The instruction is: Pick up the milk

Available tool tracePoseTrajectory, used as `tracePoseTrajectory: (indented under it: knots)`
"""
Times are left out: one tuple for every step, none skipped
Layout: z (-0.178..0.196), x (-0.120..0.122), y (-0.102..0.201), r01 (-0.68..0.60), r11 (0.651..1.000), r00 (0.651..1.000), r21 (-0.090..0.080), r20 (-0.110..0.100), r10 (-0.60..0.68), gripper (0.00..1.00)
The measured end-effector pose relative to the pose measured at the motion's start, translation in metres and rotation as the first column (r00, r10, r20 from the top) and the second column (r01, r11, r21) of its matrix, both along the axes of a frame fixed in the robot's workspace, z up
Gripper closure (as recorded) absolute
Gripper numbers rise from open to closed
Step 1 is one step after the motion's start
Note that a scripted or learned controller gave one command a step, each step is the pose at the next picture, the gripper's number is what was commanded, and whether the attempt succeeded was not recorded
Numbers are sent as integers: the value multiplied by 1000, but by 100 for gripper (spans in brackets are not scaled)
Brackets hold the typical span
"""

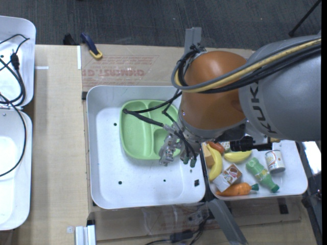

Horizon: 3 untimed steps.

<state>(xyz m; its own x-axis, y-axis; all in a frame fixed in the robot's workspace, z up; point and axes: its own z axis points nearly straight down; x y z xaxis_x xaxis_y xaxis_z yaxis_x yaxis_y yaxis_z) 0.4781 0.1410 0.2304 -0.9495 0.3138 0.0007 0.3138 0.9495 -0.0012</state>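
A small milk carton [228, 177] lies in the right bin [294, 185], among a banana [215, 161], a carrot [236, 190], a green bottle [261, 174] and a can [275, 161]. The gripper [176, 154] hangs to the carton's left, over the left bin [110, 160], at the right edge of a green divided tray [138, 134] and apart from the carton. Its fingers look slightly apart with nothing visible between them, and whether they touch the tray cannot be told.
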Motion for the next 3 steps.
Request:
tracePoseTrajectory:
  knots:
    - [-14, 0, -39, -262, 965, 965, 1, 1, 262, 100]
    - [-14, 0, -39, -263, 965, 965, 1, 1, 263, 0]
    - [-5, 2, -39, -258, 966, 966, 1, 3, 258, 100]
